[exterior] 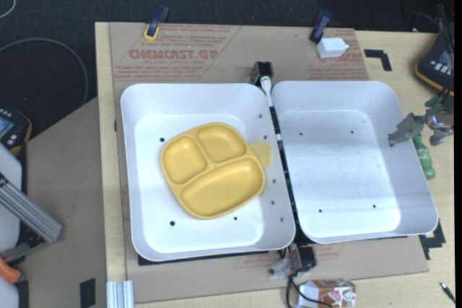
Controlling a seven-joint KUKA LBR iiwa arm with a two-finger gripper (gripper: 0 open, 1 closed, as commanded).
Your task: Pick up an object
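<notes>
Item: yellow divided plate (213,169), lying flat in the left bin (137,119), centre-left of the frame, its long axis run from upper left to lower right. The gripper (422,128) is seen at the far right edge, over the rim of the right bin (339,162), well apart from the plate, which lies to its left across the divide; whether the jaws are spread or pressed together cannot be told. A green object (425,159) is noted just below the gripper; the bin floors are smooth and white, with open room around the plate.

At the right edge we see our gripper (410,128): dull grey metal, slim and angular. A green part sits beside it. Finer detail is too small to tell.
</notes>
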